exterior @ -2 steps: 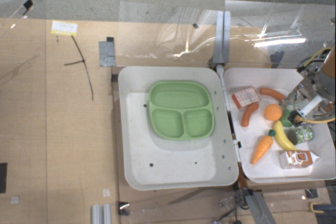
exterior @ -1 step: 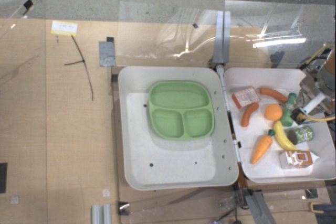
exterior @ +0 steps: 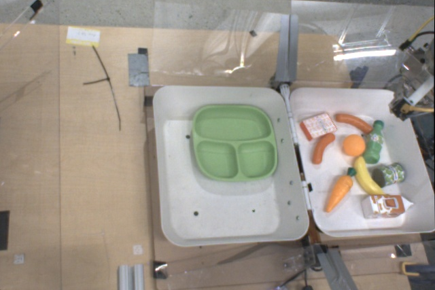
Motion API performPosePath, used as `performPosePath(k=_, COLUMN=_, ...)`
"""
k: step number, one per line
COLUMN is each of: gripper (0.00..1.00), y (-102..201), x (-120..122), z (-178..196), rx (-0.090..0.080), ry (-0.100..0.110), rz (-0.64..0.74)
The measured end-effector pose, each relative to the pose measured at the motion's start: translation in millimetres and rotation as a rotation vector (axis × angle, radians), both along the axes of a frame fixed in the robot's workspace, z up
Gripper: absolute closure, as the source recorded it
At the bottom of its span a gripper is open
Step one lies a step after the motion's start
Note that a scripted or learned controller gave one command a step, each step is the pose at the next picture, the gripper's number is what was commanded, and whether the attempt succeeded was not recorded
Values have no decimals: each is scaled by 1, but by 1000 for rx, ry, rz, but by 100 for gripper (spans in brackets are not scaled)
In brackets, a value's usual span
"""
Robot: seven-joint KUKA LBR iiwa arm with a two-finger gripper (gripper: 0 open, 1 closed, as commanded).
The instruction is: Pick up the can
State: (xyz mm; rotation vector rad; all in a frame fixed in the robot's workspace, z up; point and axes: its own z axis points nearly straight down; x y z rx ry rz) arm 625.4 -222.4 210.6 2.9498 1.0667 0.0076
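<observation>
Just inside the right edge, the tool hangs above the can, grip unreadable

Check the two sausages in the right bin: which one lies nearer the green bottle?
The upper sausage, lying roughly level with its end close to the green bottle. The other sausage slants beside the red-and-white card, beyond the orange.

I'm looking at a lab bench: clear plastic shielding stands behind two white bins, beside taped labels.
</observation>
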Motion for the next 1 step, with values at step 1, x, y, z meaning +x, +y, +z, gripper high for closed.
performPosePath(k=1, gripper=100, y=47, x=2, z=0, rx=0, ry=3, rz=315)
